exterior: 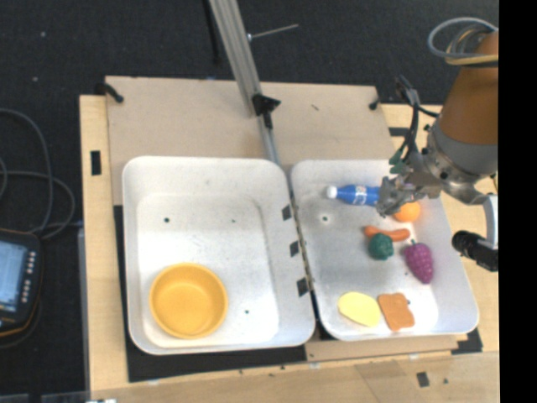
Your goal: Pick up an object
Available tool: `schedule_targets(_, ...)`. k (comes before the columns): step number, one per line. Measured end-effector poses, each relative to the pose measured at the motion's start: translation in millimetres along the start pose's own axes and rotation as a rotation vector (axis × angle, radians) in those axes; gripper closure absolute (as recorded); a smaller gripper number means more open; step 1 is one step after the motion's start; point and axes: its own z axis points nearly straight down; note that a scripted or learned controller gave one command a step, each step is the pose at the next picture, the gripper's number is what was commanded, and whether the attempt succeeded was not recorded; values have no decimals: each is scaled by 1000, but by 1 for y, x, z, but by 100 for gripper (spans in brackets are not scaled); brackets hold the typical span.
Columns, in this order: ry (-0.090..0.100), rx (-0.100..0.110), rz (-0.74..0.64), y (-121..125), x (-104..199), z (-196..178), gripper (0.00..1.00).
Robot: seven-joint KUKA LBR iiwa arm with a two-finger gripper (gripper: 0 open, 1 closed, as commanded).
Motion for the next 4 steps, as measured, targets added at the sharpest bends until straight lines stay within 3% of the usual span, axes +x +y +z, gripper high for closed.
schedule_targets(4,-1,2,2,80,191,40,100)
